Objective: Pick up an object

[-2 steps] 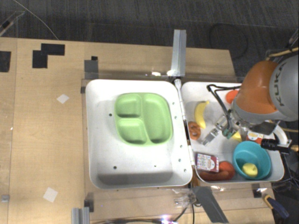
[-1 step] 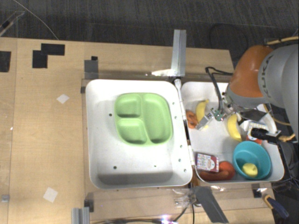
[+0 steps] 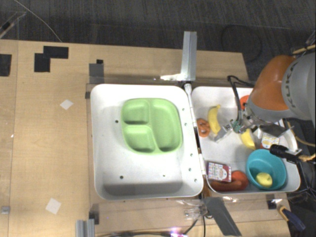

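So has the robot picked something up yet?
Not yet. Nothing looks lifted: the banana, the teal bowl and the red sausage all lie in the right bin. The claw is low beside the banana. Grabbing and lifting are left.

Arm [image 3: 284, 85] reaching from right, gripper [image 3: 224, 131] lowered.

No legible text in the camera view. Small red-and-white packet [image 3: 218, 171] near the front wall of the right bin [image 3: 296, 184] carries print, too small to read. White label [image 3: 267, 141] beside the teal bowl [image 3: 266, 169] also shows marks, unreadable
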